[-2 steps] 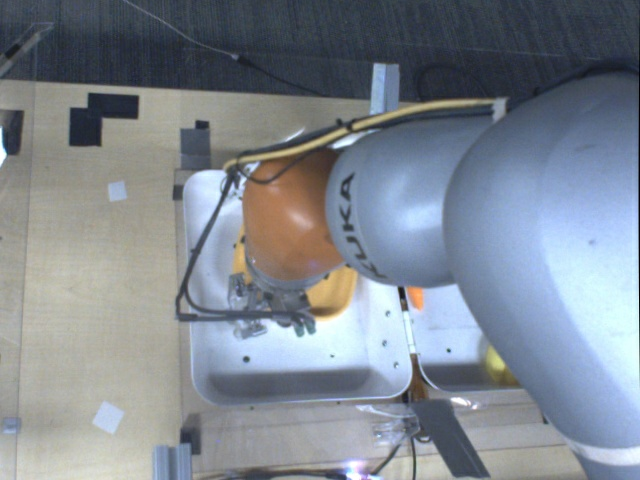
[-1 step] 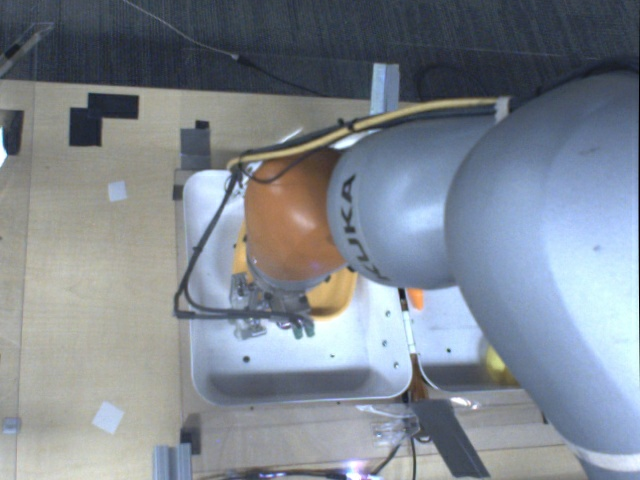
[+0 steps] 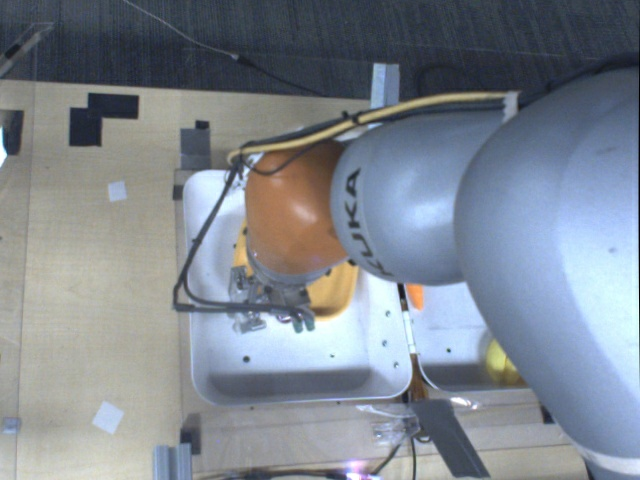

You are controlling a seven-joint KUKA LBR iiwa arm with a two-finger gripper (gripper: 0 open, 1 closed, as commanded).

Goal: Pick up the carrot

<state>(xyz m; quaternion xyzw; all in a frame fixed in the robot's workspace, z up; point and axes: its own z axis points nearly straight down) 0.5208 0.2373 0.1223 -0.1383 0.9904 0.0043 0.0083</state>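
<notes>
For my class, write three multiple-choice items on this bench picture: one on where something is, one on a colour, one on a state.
1. Over which shallow white bin does the gripper hang?
A. The left bin
B. The right bin
C. Neither, it is over the bare bench

2. What colour is the rounded band above the arm's wrist?
A. Blue
B. Orange
C. Green

3. How does the large grey arm stand relative to the right bin?
A. Parked clear of it
B. Reaching across and covering much of it
C. Lying flat inside it

Answers:
1. A: the gripper sits above the left white bin, beside a flat yellow thing.
2. B: the orange band shows just above the gripper.
3. B: the grey arm spans the right white bin, leaving a strip in sight.
</notes>
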